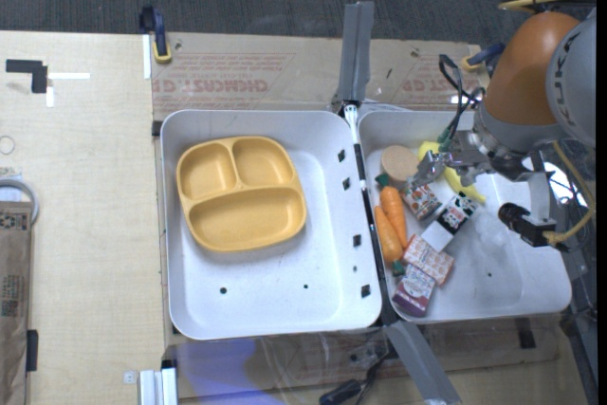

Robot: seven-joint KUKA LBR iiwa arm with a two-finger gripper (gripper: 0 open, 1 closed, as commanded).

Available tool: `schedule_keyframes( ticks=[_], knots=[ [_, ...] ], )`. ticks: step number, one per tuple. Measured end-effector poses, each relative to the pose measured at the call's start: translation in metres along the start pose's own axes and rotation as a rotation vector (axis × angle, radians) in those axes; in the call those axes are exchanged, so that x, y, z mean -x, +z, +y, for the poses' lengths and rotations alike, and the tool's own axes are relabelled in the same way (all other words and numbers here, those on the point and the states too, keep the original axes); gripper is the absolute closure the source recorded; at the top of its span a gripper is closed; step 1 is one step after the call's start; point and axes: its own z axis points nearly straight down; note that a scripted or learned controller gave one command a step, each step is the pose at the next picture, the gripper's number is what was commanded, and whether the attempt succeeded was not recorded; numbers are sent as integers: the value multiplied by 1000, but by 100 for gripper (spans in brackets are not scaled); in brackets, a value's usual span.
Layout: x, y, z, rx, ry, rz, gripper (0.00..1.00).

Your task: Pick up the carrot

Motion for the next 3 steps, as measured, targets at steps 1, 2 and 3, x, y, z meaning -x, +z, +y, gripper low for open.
schedule_keyframes(
  ticks=[1, 2, 3],
  knots=[
    [32, 48, -19, 2, -96, 0, 0],
    [32, 48, -19, 2, -97, 0, 0],
    [-51, -52, -44, 4, -207, -1, 0]
  ],
)
